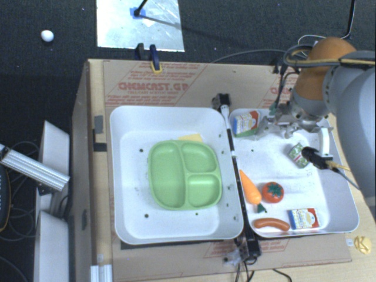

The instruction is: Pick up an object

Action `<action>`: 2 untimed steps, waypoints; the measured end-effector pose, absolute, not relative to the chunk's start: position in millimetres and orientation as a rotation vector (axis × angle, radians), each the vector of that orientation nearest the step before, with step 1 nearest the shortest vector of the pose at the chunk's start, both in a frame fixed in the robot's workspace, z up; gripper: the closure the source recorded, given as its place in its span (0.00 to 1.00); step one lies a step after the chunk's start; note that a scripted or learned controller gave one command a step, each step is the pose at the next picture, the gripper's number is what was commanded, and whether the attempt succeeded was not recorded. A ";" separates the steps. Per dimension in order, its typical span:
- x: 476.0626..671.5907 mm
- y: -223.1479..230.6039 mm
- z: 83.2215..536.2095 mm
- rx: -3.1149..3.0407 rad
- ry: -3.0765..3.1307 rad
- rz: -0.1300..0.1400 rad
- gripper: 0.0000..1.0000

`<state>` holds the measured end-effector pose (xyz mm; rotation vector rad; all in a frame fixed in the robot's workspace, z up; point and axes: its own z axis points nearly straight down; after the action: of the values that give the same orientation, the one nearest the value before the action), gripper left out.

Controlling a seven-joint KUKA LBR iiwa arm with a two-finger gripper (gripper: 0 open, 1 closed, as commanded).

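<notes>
The right bin (341, 200) holds several toy foods. A white and blue carton (245, 123) lies at its back left. A green packet (298, 154) sits toward the right side. An orange carrot (250, 187), a red tomato (272, 191), a sausage (271, 223) and a small carton (304, 218) lie near the front. My gripper (283, 124) hangs low over the back of this bin, just right of the white and blue carton and behind the green packet. Nothing visible is lifted off the bin floor.
The left bin (132, 216) holds a green divided plate (184, 174) with a yellow piece (190, 138) peeking out behind it. A raised divider (232, 157) separates the bins. The arm's grey body (352, 116) overhangs the right bin's right edge.
</notes>
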<state>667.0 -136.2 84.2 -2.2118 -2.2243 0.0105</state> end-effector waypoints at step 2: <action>669.1 -206.5 96.2 -2.214 -2.230 0.003 1.00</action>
<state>669.1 -206.5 96.2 -2.2135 -2.2296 0.0026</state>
